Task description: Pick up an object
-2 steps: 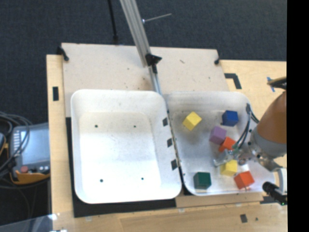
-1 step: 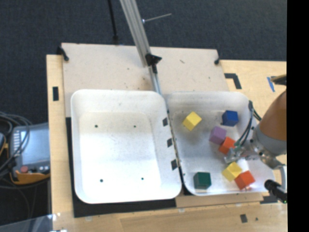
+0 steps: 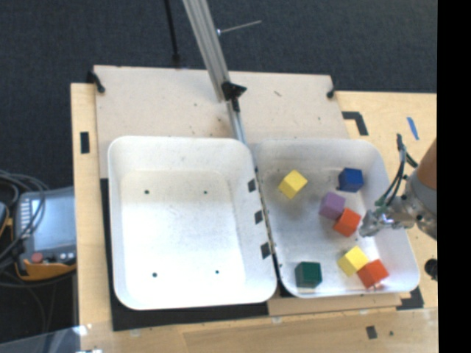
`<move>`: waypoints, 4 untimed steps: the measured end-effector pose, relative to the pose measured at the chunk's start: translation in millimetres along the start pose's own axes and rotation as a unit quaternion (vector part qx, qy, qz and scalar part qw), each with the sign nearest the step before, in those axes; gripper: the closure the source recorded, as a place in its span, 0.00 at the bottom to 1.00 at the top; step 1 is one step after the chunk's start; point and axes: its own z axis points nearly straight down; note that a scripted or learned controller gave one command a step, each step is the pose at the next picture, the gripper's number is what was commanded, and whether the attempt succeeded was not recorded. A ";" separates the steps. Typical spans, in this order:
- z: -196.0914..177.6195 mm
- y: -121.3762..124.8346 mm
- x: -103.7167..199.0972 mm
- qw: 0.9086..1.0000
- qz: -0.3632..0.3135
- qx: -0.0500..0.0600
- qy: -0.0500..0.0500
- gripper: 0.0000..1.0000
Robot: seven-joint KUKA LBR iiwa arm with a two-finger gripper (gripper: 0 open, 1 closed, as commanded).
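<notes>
lower right: red cube (image 3: 373, 272), yellow cube (image 3: 354, 259) in right bin (image 3: 383, 168) | middle right: tool (image 3: 372, 223), opening cannot be told, grips nothing visibly | target: orange cube (image 3: 346, 222) just left of tool

- The tabletop (image 3: 383, 127) is pale wood and carries everything; it runs well past the jaws toward the view's left.
- A lighter board (image 3: 169, 105) lies flat on it, up and left of the jaws, with black clips at its far corners.
- Two shallow white bins rest side by side on that surface, their inner rims touching.
- The right bin (image 3: 324, 157) lies directly beneath the jaws.
- The left bin (image 3: 184, 223) lies well to the jaws' left.
- A slanted metal rail (image 3: 208, 43) rises from the board, far up and left of the jaws.
</notes>
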 end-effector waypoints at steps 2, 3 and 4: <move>-63.1 17.3 48.1 1.000 -0.003 0.002 0.002 1.00; -53.6 35.6 98.3 1.000 -0.002 0.004 0.002 1.00; -45.3 59.4 143.7 1.000 -0.002 0.004 0.002 1.00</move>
